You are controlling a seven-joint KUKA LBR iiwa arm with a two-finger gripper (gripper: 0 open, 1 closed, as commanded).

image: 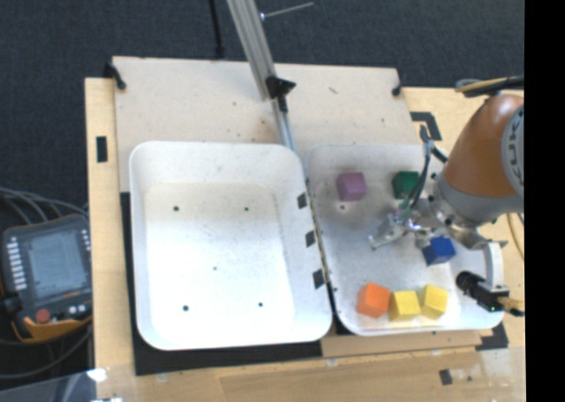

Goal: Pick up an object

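Where the arm [481,166] slants in, fingers [385,237] low beside blue block [439,250].

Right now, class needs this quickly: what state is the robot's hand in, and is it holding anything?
Hand: cannot be told; it hangs low over the right bin with no block seen in it.

I see a pendant [48,272] on dark carpet [88,3] left of the bench [101,215] — a metal mast [252,38] slants overhead.
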